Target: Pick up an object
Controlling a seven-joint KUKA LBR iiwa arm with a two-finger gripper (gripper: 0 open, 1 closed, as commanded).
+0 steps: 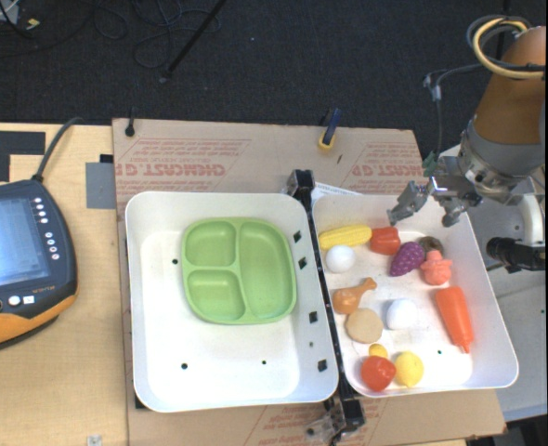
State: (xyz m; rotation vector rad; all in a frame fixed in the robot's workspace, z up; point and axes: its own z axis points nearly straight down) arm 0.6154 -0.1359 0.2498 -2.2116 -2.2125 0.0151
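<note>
The right bin point(497, 360) holds several toy foods: a yellow corn cob point(345, 237), a red pepper point(384, 241), purple grapes point(407, 257), a pink figure point(436, 269), an orange carrot point(454, 316), a chicken drumstick point(352, 295), a white egg point(340, 258), a white ball point(402, 313), a tan bun point(364, 325), a red tomato point(378, 373) and a yellow lemon point(409, 369). My gripper point(431, 204) hangs open above the bin's far right corner, beyond the grapes, its fingers point(403, 203) spread and nothing between them.
The left bin point(153, 360) carries a green divided plate point(238, 270). A tablet-like pendant point(19, 258) lies on the bench at far left. A blue and yellow clamp point(329, 130) sits at the cardboard's far edge. The grey and orange arm point(508, 100) rises at the right.
</note>
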